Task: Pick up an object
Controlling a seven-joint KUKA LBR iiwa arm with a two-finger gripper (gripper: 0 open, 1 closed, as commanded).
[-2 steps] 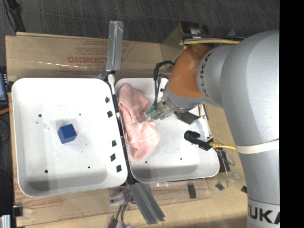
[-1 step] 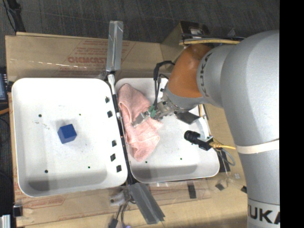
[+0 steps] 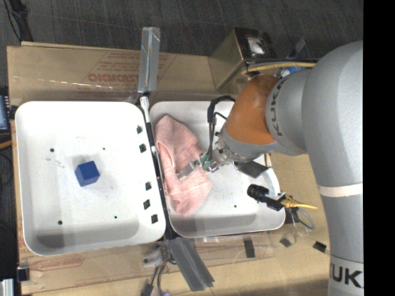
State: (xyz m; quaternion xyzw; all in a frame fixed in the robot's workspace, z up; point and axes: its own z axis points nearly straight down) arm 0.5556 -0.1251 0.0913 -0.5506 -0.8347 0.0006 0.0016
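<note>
A: Where does the tool (image 3: 207,163) sit relative to the pink cloth (image 3: 180,164)?

B: It is down at the cloth's right-hand edge, about midway along its length, inside the right bin (image 3: 247,217). The tip looks to be touching or pressing into the folds there, though the wrist and the orange band of the arm (image 3: 290,113) hang over most of it.

A: Is the tool clenched on the cloth, or released?

B: That cannot be told. The tip is small and partly covered, and no cloth can be made out between its parts, so no grasp can be claimed.

A: How does the cloth lie?

B: It is crumpled, with its long axis running from the bin's far wall toward its near wall, hugging the left wall of that bin beside the divider. From the tool, the bulk of the cloth lies to the left.

A: So what does the coming move turn on?

B: Probably on that sideways offset. The tool is at the cloth's fringe, not over its thick middle, so a bite here may catch only a thin fold. A small shift left, across the long axis, would likely give more fabric to close on.

A: Anything else to pick?

B: A blue cube (image 3: 87,172) lies well apart from the cloth, in the left bin (image 3: 37,233). The cloth is far nearer the arm.
</note>
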